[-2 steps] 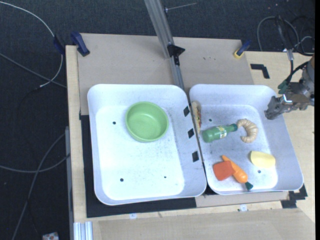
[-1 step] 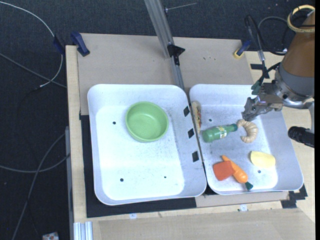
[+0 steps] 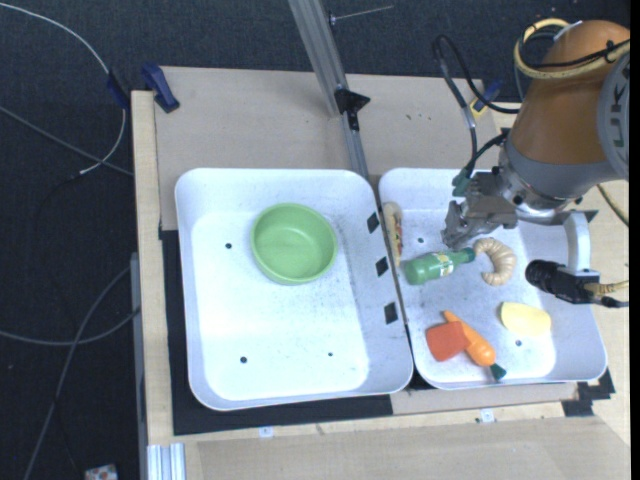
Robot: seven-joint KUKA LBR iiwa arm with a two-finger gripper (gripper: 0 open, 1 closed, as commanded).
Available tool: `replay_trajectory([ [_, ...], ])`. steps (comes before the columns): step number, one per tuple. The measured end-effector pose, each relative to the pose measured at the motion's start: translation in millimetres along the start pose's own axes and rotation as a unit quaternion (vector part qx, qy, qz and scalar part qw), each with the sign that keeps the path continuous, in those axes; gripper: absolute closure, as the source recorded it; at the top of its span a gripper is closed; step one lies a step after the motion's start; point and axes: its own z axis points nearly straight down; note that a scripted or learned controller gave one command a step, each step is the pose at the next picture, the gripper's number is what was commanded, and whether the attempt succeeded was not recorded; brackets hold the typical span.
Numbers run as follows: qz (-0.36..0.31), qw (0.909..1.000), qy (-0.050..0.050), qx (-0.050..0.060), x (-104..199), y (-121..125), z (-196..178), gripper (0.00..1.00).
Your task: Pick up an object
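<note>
Two white bins sit side by side before you; the left bin point(image 3: 200, 358) holds a green bowl point(image 3: 293, 242). In the right bin point(image 3: 590, 358), a green bottle point(image 3: 436, 265) lies on its side, long axis nearly left-right, neck toward the gripper point(image 3: 462, 230) just above it. No label is legible. You cannot tell the tool's grasp state. Nearby lie a tan curved piece point(image 3: 497, 258), an orange carrot toy point(image 3: 462, 341) and a yellow piece point(image 3: 525, 318).
</note>
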Motion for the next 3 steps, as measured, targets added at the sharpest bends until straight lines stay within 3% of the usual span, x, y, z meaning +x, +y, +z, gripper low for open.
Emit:
replay_trajectory([
  [3, 0.001, 1.0000, -0.003, -0.005, 150.1, 19.7, 12.4, 1.00],
])
